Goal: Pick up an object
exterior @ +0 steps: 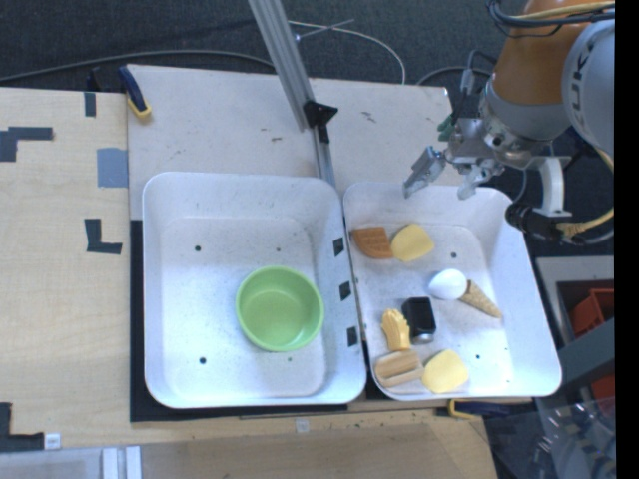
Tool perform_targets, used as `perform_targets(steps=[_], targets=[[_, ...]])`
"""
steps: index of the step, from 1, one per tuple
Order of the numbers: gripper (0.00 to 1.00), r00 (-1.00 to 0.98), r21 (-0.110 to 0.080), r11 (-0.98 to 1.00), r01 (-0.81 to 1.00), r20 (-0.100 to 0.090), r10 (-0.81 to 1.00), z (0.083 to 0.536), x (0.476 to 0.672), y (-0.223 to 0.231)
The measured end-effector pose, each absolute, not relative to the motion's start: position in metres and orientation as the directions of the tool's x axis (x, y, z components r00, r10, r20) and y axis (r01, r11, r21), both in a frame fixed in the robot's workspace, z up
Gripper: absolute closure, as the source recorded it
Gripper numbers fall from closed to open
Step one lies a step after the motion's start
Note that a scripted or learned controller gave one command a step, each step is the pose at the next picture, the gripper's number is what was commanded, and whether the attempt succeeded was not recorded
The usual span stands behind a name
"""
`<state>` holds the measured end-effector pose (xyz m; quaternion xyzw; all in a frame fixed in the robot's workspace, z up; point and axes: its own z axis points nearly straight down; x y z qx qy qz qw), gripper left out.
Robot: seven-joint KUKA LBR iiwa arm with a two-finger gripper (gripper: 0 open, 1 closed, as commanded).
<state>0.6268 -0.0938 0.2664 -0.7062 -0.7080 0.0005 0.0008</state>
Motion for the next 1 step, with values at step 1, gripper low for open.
perform_targets(steps=[1], targets=[[0.00, -0.003, -0.002, 0.003, 1.000, 0.000, 1.000, 0.2665, 0.6268, -0.0938]])
